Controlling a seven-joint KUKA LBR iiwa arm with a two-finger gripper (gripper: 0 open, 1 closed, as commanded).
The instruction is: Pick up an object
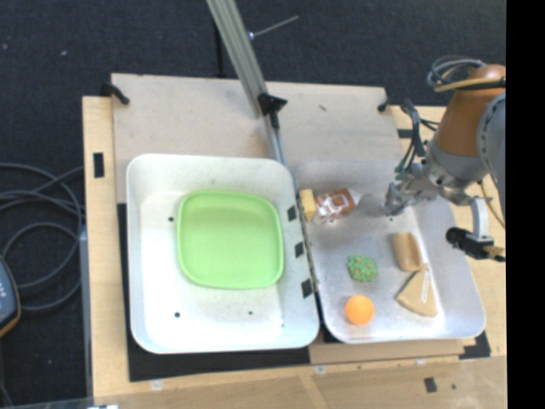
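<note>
Evidently the small things are gathered in the right bin [464, 313] so that the arm, which reaches in from that side, has them all within range, while the left bin [145, 254] bears a green plate [230, 239] lying flat at its middle. The gripper [397, 196] hangs low over the far part of the right bin, just right of a brown-and-white packet [334, 204] and above a tan block [407, 250]; whether the claw is released or clenched cannot be told from this slant, and nothing is seen in its grasp. The task names no one object, so the likeliest candidates, judging by nearness, are the packet and the tan block. The packet lies with its long axis running left to right across the bin, one end nearly at a small yellow piece [306, 204] by the dividing wall, the other end toward the gripper. The tan block lies with its long axis running roughly from far to near, tilted slightly, its near end almost touching a tan wedge [419, 295] whose narrow end points up toward the block. A green ball [363, 267] and an orange ball [359, 310] sit apart from these, with no long axis to speak of. No pick looks made yet.
</note>
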